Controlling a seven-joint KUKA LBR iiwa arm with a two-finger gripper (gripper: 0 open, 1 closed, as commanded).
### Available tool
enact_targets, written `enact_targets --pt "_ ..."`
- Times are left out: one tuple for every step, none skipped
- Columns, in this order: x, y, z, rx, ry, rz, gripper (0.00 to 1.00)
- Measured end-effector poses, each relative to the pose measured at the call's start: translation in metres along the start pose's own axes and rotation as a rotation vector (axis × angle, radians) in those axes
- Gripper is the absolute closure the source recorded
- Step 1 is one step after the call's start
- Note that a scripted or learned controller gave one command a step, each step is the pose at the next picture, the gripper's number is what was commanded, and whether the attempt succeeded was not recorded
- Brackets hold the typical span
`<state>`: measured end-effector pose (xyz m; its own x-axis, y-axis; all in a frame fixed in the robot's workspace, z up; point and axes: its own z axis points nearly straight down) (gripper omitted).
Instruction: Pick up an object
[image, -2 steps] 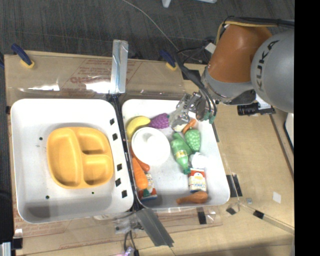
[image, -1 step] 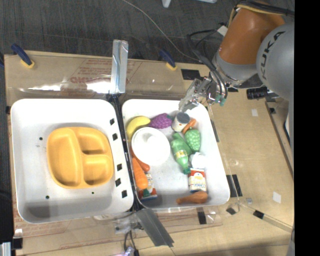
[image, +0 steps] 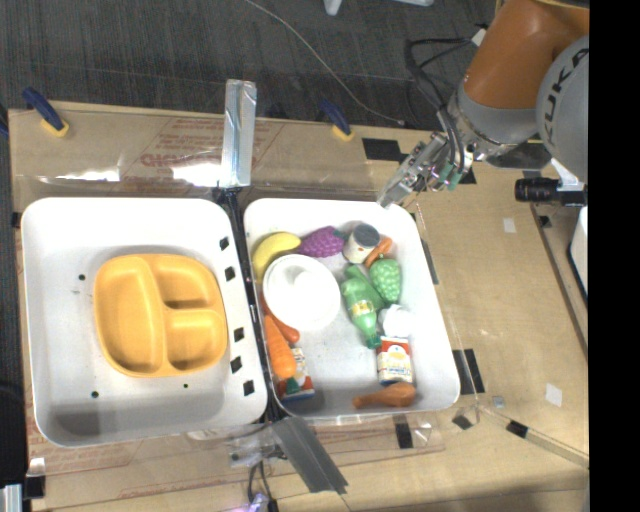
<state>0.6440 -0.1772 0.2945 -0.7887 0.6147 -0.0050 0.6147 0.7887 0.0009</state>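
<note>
My gripper hangs over the far right corner of the right bin, above the rim, with nothing between its fingers that I can make out. Inside that bin lie a yellow banana, a purple grape bunch, a small can, a white bowl, a green bottle, a green strawberry-like toy, a white bottle with a red label, and a carrot.
The left bin holds a yellow divided tray. A metal clip stands upright at the far edge between the bins. An orange sausage-like piece lies at the right bin's near wall.
</note>
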Motion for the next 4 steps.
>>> enact_targets --pt "0.048 0.018 0.039 0.003 0.007 0.159 1.00" --pt "0.023 0.027 0.007 0.001 0.001 0.383 1.00" --pt "0.074 0.053 -0.002 0.004 0.007 0.578 1.00" --pt "0.027 0.043 -0.038 0.002 0.002 0.757 1.00"
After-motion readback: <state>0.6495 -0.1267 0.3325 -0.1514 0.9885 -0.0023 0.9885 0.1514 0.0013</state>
